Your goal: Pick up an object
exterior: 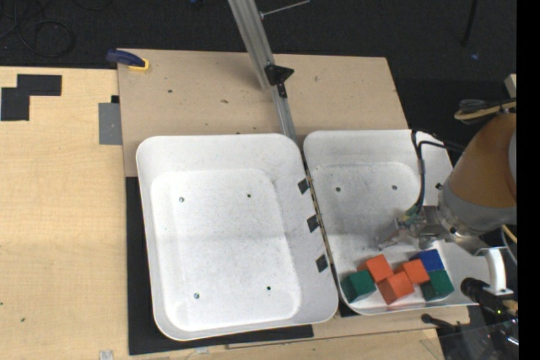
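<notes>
A cluster of small blocks lies in the front right corner of the right bin (363, 173). It holds a green block (360, 286), three orange blocks (380, 267) (395, 288) (415, 271), a blue block (432, 259) and a second green block (437, 288). My gripper (398, 235) reaches in from the right and hangs low over the bin floor, just behind and above the orange blocks. It is small and blurred against the bin. Nothing visible is held in it.
The left bin (219, 232) sits beside the right one, with black clips (310, 223) along the shared rim. A slanted metal rail (250, 21) rises behind the bins. The arm's grey and orange body (485, 173) overhangs the right bin's right edge.
</notes>
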Robot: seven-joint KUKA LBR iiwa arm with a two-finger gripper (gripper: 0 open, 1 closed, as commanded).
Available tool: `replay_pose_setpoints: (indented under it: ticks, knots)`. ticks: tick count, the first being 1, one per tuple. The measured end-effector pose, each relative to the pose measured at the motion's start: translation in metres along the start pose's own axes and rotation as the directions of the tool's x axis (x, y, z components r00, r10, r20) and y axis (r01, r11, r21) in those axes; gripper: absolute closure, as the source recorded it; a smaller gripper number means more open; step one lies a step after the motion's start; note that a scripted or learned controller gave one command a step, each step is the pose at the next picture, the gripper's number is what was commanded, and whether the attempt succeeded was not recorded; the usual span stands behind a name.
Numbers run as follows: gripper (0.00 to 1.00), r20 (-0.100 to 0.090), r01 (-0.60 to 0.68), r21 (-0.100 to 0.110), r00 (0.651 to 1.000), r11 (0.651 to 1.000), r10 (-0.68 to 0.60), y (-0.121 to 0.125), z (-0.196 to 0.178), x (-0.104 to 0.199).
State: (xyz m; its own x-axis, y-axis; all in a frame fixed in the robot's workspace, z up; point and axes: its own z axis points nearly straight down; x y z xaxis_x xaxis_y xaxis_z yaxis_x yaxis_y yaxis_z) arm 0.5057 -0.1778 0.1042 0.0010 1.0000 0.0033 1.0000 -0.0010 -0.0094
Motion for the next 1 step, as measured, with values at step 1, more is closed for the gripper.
replay_pose_setpoints:
  ticks: [1]
  knots:
    - [1.00, 0.001, -0.006, -0.004, 1.000, 1.000, 0.006, 0.0006, -0.0131, -0.0020]
